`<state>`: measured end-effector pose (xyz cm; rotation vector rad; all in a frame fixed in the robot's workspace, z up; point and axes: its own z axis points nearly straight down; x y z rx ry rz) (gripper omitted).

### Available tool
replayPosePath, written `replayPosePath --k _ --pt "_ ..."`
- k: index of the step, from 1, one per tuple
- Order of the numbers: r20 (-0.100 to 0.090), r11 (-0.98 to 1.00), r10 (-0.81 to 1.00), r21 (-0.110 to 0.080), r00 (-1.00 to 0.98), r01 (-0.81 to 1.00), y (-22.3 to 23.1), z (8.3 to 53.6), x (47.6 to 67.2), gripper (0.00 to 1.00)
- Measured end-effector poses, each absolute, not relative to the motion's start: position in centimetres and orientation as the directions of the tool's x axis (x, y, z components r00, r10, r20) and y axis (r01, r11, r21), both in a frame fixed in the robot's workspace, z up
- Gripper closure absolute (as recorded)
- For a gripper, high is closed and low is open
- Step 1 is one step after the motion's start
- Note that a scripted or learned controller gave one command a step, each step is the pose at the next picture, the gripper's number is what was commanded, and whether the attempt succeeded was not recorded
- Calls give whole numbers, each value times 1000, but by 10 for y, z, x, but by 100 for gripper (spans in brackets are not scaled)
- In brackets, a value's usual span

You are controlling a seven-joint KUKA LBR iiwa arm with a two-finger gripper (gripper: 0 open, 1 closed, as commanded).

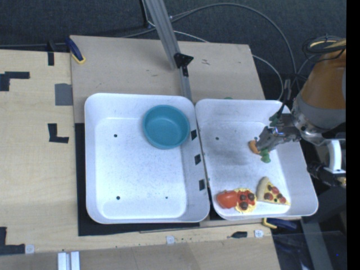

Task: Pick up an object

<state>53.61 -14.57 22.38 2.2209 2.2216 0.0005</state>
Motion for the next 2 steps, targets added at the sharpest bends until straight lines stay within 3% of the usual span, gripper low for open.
replayPosePath --k 1,2 --pt "1 5 1000 0 -5 1000 -99 234 554 100" --pt "1 5 1000 -1 -5 1000 -48 232 585 100"
